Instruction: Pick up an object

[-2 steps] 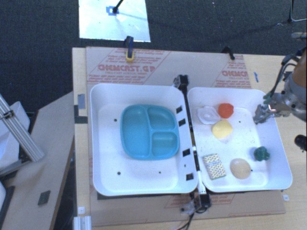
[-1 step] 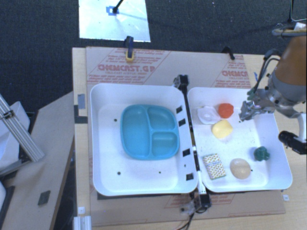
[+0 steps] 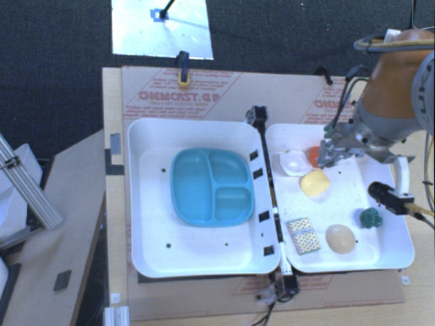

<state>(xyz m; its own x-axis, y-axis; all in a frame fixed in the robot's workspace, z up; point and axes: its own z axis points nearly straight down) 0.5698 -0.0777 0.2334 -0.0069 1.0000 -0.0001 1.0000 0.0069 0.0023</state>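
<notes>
The arm comes in from the right and the gripper [image 3: 328, 156] hangs low over the upper part of the right bin [image 3: 387, 253], right above a small cluster of things. Whether it is spread or pressed together, I cannot tell: the wrist and its grey housing hide the tip from this slant. Just under and to the left of it peeks an orange piece [image 3: 313, 155], round-looking and glossy, half hidden by the gripper body, so that looks like the likeliest target. Touching or nearly touching it on the left sits a white cup [image 3: 293, 162], smooth, shallow and pale against the white floor of the bin. Just below the gripper lies a yellow lump [image 3: 315, 182], rounded, matte and lemon-like, with its long axis running slightly up to the right. So the nearest candidates lie down and to the left of the tip, packed close together, and a clean pinch on one without nudging its neighbours looks tricky. Farther toward the front of the bin: a patterned block [image 3: 303, 235], flat and rectangular, tilted on the diagonal; a beige egg shape [image 3: 340, 238], smooth and domed; and a small teal thing [image 3: 370, 217], knobbly, near the right wall. The left bin [image 3: 146, 195] carries a blue tray [image 3: 211, 187], hard plastic with three compartments, well apart from the action.
</notes>
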